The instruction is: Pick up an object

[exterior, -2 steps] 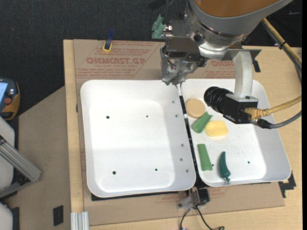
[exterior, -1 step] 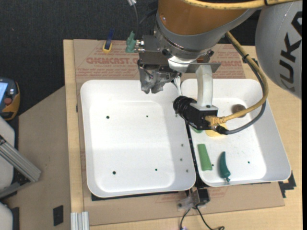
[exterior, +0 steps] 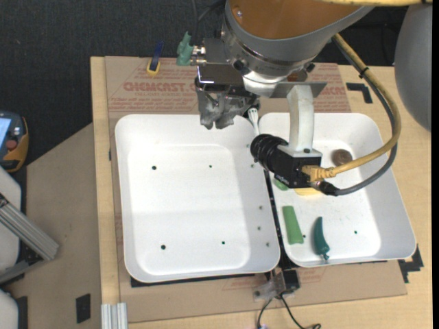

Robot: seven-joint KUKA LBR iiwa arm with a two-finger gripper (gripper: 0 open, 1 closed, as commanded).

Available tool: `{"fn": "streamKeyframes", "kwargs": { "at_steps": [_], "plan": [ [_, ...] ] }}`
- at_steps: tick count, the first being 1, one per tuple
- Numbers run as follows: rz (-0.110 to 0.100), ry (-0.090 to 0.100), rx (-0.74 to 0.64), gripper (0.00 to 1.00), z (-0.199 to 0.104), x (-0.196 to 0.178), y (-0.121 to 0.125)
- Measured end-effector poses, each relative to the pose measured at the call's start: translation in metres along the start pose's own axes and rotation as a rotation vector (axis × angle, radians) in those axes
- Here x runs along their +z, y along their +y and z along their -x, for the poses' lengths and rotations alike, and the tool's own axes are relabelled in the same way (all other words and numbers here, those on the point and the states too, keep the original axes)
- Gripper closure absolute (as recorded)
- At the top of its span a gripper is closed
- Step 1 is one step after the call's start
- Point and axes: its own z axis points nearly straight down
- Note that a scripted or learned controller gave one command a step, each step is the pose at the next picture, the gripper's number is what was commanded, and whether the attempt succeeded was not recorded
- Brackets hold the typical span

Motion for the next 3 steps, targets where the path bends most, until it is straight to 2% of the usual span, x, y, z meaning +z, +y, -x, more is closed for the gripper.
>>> {"fn": "streamKeyframes", "kwargs": {
  "at_steps": [1, 2, 3],
  "plan": [
    [-0.016, -0.008, 0.004, 1.00, 0.001, 0.094, -0.001],
    [-0.019, -0.009, 0.004, 1.00, 0.002, 0.207, -0.002],
    [0.002, -0.001, 0.007, 1.00, 0.031, 0.141, 0.007]
  ]
}}
